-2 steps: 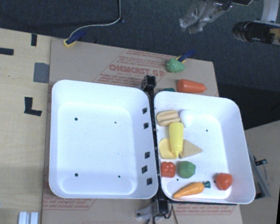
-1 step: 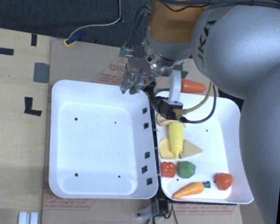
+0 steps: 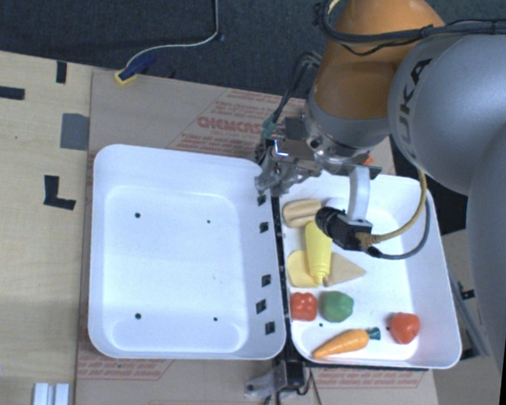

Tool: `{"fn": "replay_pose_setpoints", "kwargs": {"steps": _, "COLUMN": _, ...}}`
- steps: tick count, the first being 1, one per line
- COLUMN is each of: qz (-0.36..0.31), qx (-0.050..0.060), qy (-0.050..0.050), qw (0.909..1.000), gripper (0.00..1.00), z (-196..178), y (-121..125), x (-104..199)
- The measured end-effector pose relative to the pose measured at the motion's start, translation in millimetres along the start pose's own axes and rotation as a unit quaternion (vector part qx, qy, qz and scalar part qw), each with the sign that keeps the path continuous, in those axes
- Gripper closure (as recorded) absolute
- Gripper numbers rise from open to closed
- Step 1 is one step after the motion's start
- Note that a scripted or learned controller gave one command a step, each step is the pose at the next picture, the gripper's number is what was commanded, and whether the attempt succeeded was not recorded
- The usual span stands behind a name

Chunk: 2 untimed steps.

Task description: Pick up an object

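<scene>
My gripper [image 3: 272,174] hangs over the top left corner of the right bin [image 3: 434,290], close to the divide between the two bins. Just right of it and below lies a tan oval piece [image 3: 297,211]. Further down are a yellow corn-like piece [image 3: 316,252], a yellow lump [image 3: 297,268] and a beige wedge [image 3: 348,270]. Along the bin's front lie a red tomato [image 3: 303,305], a green piece [image 3: 336,306], an orange carrot [image 3: 343,342] and a red piece [image 3: 404,327]. I see nothing held in the gripper.
The left bin [image 3: 105,226] adjoins the right one. Both rest on a cardboard sheet [image 3: 182,107] on the wooden bench. A black cable with a connector [image 3: 341,227] hangs from the wrist over the toys. The arm's bulk covers the right bin's far side.
</scene>
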<state>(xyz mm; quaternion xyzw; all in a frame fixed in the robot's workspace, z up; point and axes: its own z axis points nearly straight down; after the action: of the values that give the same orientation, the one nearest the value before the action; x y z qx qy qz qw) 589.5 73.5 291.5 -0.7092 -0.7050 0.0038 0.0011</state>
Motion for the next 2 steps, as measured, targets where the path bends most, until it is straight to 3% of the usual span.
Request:
{"fn": "replay_pose_setpoints", "kwargs": {"steps": 1, "qz": -0.007, "qx": -0.008, "qy": 0.003, "qw": 0.9999, "gripper": 1.00, "z": -71.1, "y": 49.0, "x": 77.7}}
{"fn": "replay_pose_setpoints", "kwargs": {"steps": 2, "qz": -0.005, "qx": -0.012, "qy": 0.004, "qw": 0.9999, "gripper": 1.00, "z": -254.3, "y": 68.0, "x": 92.4}}
